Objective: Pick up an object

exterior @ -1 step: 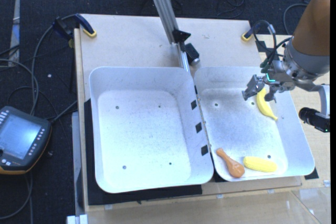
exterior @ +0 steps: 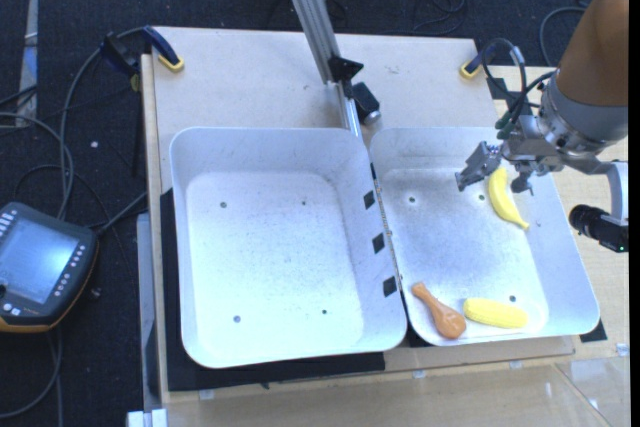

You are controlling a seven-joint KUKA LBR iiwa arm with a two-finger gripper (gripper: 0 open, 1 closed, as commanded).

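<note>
Banana held between fingers of gripper, hanging curved end down, over upper right part of right bin. Fingers closed on upper end of fruit only; lower tip looks clear of bin floor or barely above it, hard to tell from this slant. Grip appears off-centre, so swing or slip judged likely.

Step in hand: lift after grasp. To do well: raise straight up and slowly, no sideways jerk, pressure kept constant, wrist kept level so banana does not pivot out. Clear bin wall before any traverse.

Elsewhere in right bin: yellow lemon-shaped piece near front edge, orange drumstick-like piece just beside it on its left, both well apart from gripper. Left bin alongside, touching right bin at centre divider. Arm entering from right.
</note>
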